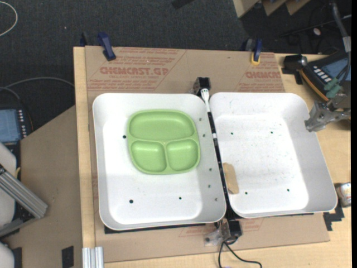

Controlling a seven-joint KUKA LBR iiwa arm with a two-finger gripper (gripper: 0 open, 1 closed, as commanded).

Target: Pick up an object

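A light green divided plate (164,141) with three compartments lies flat in the upper middle of the left white bin (111,205). The right white bin (268,149) sits beside it. My gripper (319,118) hangs at the far right, over the right bin's upper right rim, well away from the plate. Nothing shows between its tips.
Both bins rest on a cardboard-covered bench (167,71). Blue clamps (106,46) hold the board at its back edge. A strip of brown tape (230,178) sits on the seam between the bins. Cables and a connector (228,233) lie at the front.
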